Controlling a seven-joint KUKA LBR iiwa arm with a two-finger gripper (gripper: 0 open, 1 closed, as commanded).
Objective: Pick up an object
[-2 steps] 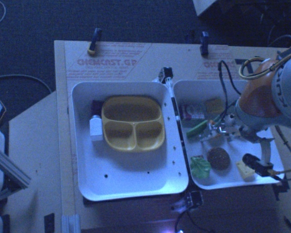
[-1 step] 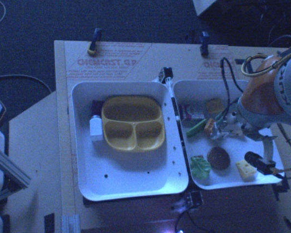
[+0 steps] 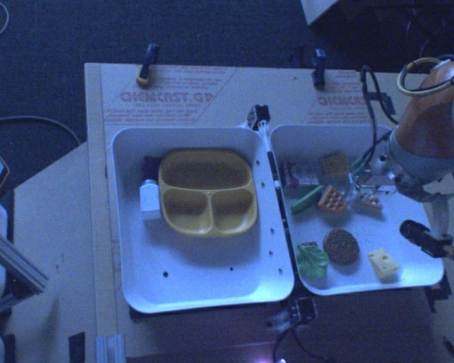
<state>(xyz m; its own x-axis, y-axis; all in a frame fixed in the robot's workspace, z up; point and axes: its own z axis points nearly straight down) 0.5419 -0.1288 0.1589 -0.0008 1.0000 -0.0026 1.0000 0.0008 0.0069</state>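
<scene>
the light is dim and bluish. two shallow white bins sit side by side on a pale board in the middle of the frame. the left bin (image 3: 136,278) holds a yellow divided plate (image 3: 206,190) in its upper half, three sections showing, with a small white bottle (image 3: 150,200) touching the plate's left edge and a dark item tucked just above that bottle, too shadowed to name. the right bin (image 3: 420,278) holds a scatter of toy foods: a tan square block (image 3: 334,163) near the top, a green stick-like piece (image 3: 306,200) lying at a slant below it, an orange waffle-patterned piece (image 3: 332,200) just right of the green one, a round brown cookie (image 3: 340,246) lower down, a green leafy piece (image 3: 313,261) just left of and below the cookie, and a yellow cheese wedge (image 3: 384,265) near the lower right corner. a pale packet (image 3: 301,175) lies along the bin's upper left. the arm (image 3: 431,127) comes in from the right edge of the frame, its orange band showing at the upper right, and the gripper (image 3: 361,193) is low over the middle of the right bin, just right of the waffle piece and beside a small reddish-and-white piece (image 3: 372,203). whether the pincer is released or clenched cannot be told here; nothing is clearly seen between its tips. two dark clamps (image 3: 147,64) pin the board's top edge.
</scene>
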